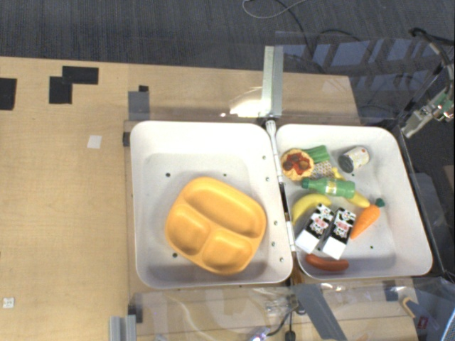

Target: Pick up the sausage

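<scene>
The sausage (327, 263), short and reddish brown, lies flat against the front wall of the right bin (398, 190), near its front left corner. Just behind it, and touching or nearly touching it, lie two black-and-white cartons (328, 229) side by side. They partly cover its far edge.
Behind the cartons, the right bin also holds a banana (306, 206), a carrot (366, 219), a green bottle (329, 185), a pizza slice (297, 163) and a small can (353, 158). A yellow divided plate (215, 224) sits in the left bin (153, 190).
</scene>
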### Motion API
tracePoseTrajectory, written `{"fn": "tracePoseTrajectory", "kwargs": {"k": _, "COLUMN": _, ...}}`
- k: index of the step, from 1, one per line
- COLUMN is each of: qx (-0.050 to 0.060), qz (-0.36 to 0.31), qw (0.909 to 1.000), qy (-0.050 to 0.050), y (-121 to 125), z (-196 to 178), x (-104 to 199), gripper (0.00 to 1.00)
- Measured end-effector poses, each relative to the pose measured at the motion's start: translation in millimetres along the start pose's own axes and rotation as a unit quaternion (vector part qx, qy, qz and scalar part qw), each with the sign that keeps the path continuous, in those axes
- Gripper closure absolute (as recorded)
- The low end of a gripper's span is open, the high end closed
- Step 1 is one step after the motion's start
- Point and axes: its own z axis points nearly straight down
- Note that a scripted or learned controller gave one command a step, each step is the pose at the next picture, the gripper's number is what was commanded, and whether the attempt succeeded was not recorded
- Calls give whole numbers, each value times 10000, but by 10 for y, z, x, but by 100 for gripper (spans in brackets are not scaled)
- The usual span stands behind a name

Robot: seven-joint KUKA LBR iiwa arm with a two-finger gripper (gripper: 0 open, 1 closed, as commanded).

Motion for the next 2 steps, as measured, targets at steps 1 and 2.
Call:
{"fn": "tracePoseTrajectory", "kwargs": {"k": 1, "qx": 4, "qz": 108, "qw": 9999, "qy": 6, "y": 53, "z": 1044, "x": 21, "gripper": 100}}
{"fn": "tracePoseTrajectory", "kwargs": {"k": 2, "qx": -24, "qz": -184, "qw": 9998, "qy": -29, "y": -246, "z": -1168, "x": 121, "gripper": 100}}
